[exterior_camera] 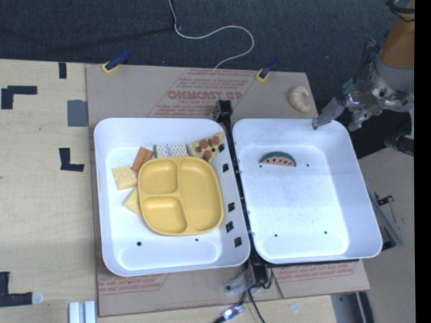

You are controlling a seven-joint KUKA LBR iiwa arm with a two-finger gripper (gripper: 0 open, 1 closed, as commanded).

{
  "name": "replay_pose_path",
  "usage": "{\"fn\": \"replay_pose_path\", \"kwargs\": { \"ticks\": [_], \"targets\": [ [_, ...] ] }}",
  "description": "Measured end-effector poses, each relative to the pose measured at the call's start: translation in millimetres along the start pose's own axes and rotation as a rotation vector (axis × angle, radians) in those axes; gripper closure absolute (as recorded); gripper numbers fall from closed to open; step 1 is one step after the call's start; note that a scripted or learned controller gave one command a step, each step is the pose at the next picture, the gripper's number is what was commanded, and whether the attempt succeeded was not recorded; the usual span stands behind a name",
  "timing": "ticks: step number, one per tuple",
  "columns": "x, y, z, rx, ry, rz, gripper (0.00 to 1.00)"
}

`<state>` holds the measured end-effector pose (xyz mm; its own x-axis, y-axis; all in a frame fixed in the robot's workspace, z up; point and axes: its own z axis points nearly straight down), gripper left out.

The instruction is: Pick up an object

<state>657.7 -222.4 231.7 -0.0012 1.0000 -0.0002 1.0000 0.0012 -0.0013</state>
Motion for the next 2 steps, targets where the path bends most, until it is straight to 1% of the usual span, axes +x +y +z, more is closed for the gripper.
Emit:
{"fn": "replay_pose_path", "kwargs": {
  "ticks": [1,2],
  "targets": [
    [10,-3,53,0.003,0.000,-0.001,0.00],
    [12,-3,97,0.004,0.000,-0.002,0.00]
  ]
}}
